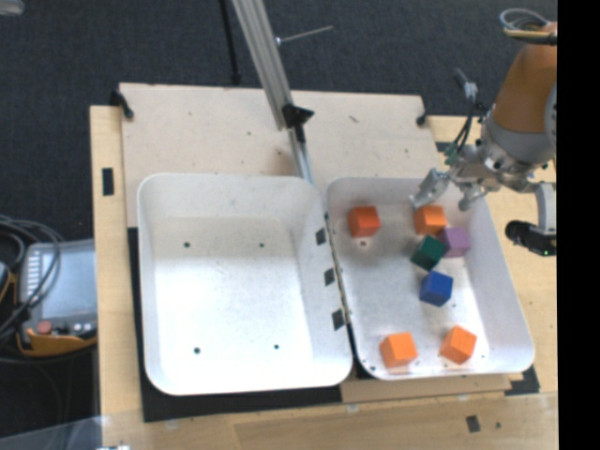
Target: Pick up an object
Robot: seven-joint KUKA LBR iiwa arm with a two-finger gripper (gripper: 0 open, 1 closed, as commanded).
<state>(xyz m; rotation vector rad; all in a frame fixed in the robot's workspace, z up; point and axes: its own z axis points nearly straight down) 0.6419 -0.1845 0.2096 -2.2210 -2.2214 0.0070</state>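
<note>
The gripper (448, 187) hangs spread and unladen over the right bin's (502, 279) far edge, just above an orange cube (430, 218). Purple (457, 241), green (430, 251) and blue (436, 288) cubes cluster beside it; two more orange cubes (398, 349) lie along the near edge.

Two white bins (150, 251) (506, 289) – four orange cubes (364, 220) (430, 218) (398, 349) (457, 343), one green cube (430, 250), one blue cube (436, 288), one purple cube (457, 241).

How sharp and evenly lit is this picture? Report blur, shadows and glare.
Camera view: lighting soft and even, no harsh glare on the white bins; faint shadows under the blocks, clearest beneath the orange block at the right bin's far left; the image is generally soft, and the gripper looks slightly blurred, its outline indistinct above the far orange cube.
</note>
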